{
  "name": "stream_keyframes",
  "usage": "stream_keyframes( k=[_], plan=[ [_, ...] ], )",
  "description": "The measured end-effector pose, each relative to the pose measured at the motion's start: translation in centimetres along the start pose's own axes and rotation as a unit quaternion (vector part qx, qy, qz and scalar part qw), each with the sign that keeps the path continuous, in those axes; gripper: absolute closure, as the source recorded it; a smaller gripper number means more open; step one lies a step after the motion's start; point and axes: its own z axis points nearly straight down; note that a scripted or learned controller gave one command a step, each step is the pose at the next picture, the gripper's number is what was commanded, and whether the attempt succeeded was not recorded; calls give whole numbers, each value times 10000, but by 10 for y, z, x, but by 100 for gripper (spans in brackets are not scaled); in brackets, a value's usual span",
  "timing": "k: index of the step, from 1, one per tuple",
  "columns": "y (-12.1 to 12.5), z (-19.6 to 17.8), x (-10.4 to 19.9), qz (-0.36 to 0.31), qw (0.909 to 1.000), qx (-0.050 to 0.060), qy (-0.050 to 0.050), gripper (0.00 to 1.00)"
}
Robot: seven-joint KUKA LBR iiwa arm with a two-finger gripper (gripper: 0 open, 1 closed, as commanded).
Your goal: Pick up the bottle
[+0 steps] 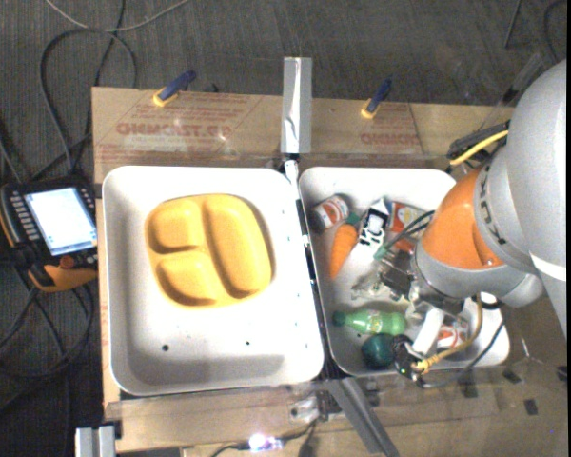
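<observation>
Green bottle (373,323) is lying on its side near the front of the right bin (495,348), next to a carrot (342,248). Gripper (421,348) is hovering just right of it, honestly can't tell its state.

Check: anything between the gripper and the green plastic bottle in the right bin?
Nothing visible. The green plastic bottle lies on its side just left of the gripper, with a dark teal round object below the bottle, not between them.

right bin (316,255): crowded | bottle (373,323) hemmed by teal ball (378,350), carrot (343,248) | arm (476,236) overhangs right half
</observation>
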Motion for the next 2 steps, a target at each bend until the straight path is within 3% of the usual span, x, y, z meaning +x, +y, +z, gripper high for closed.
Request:
stream_keyframes(
  k=[1,2],
  plan=[
    [19,-171,-34,722,9973,62,-74,0],
    [-18,-92,18,324,9994,88,-63,0]
  ],
)
